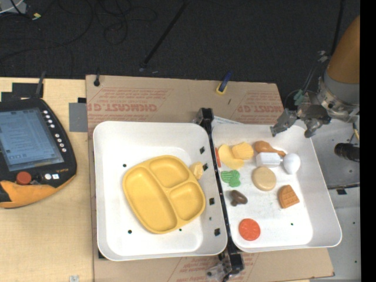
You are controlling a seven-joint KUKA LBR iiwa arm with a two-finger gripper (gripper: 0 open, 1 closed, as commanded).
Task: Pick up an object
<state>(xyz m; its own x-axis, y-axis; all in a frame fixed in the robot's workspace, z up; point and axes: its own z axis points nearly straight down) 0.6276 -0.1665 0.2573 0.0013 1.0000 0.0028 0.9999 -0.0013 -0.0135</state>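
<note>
Tray in left bin, food toys in right bin

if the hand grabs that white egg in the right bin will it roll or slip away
The white egg looks smooth and rounded, so it will probably roll if nudged off-centre. Its glossy surface may slip out of a two-finger pinch. It lies close to the white block, which might stop it on that side.

Small toy foods in the right bin, red disc nearest, white egg, brown wedge
</note>
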